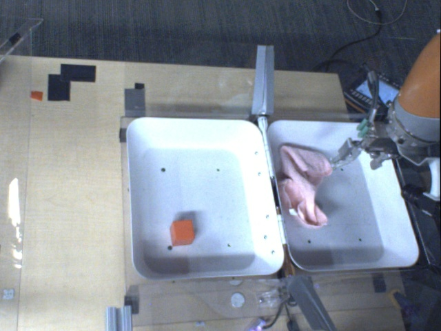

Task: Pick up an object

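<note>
In the right bin [386, 254], the pink cloth [303, 183] runs lengthwise top-to-bottom; end effector [342, 155] grip state unclear

Pale wooden bench top [69, 205] under everything, couple of black patches [69, 79] and a tiny orange marker [36, 96] top left. Dark grey carpet-looking floor [172, 16] behind, thin looped cable [375, 5] lying top right. Soft, even lighting.

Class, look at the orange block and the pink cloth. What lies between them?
In the camera view, between the orange block and the pink cloth lie bare floor of the left bin and the two bins' adjoining rims, then the right bin.
</note>
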You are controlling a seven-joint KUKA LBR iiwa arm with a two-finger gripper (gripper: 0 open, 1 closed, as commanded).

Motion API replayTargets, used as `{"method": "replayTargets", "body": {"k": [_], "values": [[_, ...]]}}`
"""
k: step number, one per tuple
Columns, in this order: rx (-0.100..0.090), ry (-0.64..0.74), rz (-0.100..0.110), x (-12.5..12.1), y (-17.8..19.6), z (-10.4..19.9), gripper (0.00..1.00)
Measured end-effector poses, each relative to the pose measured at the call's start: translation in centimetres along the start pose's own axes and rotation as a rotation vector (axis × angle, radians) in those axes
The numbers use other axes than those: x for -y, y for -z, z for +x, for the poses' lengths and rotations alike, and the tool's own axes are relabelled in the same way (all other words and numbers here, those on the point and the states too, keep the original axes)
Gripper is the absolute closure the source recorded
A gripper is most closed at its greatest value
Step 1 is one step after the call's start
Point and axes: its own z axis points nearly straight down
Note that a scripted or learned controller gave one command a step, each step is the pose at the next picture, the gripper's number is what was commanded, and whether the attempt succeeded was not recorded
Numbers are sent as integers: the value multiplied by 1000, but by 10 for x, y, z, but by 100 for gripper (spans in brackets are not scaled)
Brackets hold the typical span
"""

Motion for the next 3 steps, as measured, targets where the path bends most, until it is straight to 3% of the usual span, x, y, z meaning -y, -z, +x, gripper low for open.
{"method": "replayTargets", "body": {"k": [1,2,3], "values": [[1,28,-4,-5,-153,-6,0],[2,219,-9,-78,-159,10,0],[5,460,-12,-56,-158,32,0]]}}
